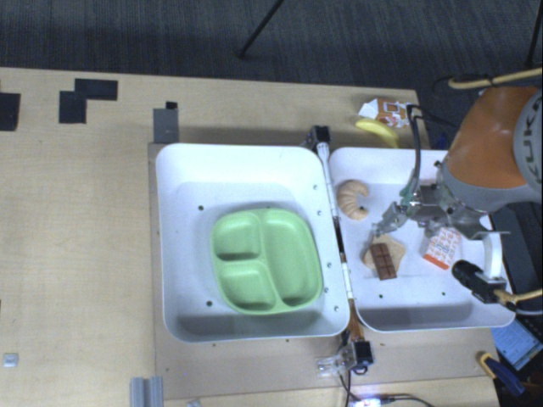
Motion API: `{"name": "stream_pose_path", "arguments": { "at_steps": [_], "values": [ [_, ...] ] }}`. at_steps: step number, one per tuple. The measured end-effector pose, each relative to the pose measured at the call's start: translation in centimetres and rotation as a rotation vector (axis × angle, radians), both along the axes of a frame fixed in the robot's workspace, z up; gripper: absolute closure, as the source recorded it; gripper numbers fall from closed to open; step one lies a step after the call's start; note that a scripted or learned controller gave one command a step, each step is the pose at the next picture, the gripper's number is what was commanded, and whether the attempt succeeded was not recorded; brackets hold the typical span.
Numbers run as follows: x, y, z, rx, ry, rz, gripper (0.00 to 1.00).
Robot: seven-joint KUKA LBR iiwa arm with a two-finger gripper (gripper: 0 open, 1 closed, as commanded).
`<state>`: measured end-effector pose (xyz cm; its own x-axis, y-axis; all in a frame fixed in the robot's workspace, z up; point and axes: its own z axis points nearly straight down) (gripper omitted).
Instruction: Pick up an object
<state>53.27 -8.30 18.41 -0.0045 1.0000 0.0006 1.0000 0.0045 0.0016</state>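
Brown choc-bar-like rectangular block (384, 259) lies in right shallow white bin (407, 316), just below-left of gripper (393, 218); fingers look spread w/ nothing between. Tan croissant-like pastry toy (353, 198) nearby. Green sectioned plastic tray (265, 260) in left bin (182, 227), on wooden bench (76, 253).

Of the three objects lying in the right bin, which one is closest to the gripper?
The brown chocolate bar, just below the gripper. The tan croissant lies further to the upper left, and the orange-and-white packet further right.
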Motion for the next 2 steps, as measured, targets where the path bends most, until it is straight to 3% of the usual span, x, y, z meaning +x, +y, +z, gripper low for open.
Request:
{"name": "stream_pose_path", "arguments": {
  "at_steps": [1, 2],
  "values": [
    [2.7, -0.3, -9.8, -0.001, -0.005, -0.002, 0.00],
    [2.9, -0.3, -8.6, -0.001, -0.010, 0.000, 1.00]
  ]
}}
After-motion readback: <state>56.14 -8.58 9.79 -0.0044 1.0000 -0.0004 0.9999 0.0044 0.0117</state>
